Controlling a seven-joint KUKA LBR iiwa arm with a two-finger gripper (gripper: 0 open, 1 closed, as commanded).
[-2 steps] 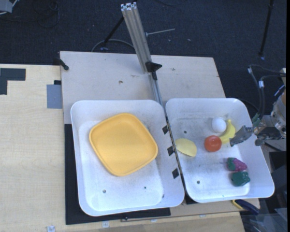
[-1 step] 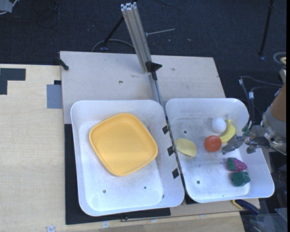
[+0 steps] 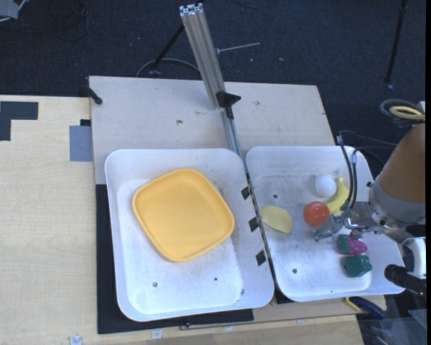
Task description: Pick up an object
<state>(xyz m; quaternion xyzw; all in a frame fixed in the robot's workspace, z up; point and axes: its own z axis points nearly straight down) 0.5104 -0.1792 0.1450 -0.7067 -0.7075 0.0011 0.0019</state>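
The right bin (image 3: 302,282) holds a pale yellow lemon-like piece (image 3: 277,218), a red ball (image 3: 316,213), a white ball (image 3: 325,185), a yellow banana (image 3: 338,197), a magenta item (image 3: 353,246) and a dark green item (image 3: 357,266). My gripper (image 3: 330,230) reaches in from the right, low over the bin, just below the red ball and left of the magenta item. Its fingertips are small and dark, and nothing shows clearly between them.
The left bin (image 3: 129,286) carries a square yellow plate (image 3: 183,213). A metal post (image 3: 208,49) leans over the bench behind the bins. A divider with black clips (image 3: 254,223) runs between the two bins. The arm's orange band (image 3: 409,167) sits at the right edge.
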